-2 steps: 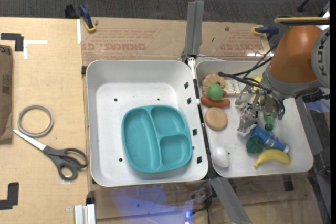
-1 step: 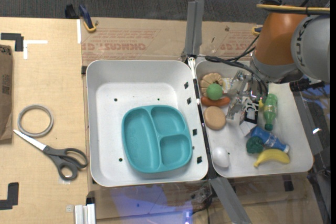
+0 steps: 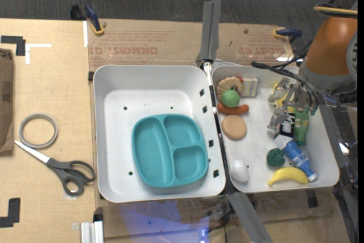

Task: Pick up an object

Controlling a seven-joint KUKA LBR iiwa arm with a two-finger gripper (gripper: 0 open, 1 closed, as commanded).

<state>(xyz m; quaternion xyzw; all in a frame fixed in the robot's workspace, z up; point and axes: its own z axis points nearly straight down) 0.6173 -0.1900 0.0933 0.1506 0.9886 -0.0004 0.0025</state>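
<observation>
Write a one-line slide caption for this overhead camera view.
Two-finger gripper over the right white bin of toy food; teal divided plastic tray in the left.

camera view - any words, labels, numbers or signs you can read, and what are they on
Red print on the cardboard sheet behind the bins: appears upside down and reversed, too blurred to quote.
Small carton in the right bin: label print too small to read.
Blue bottle: label unreadable.
Brown paper bag at the left edge: faint print, unreadable.

Under my wrist, a green bottle stands upright in the right bin, beside a blue bottle and banana.
</observation>
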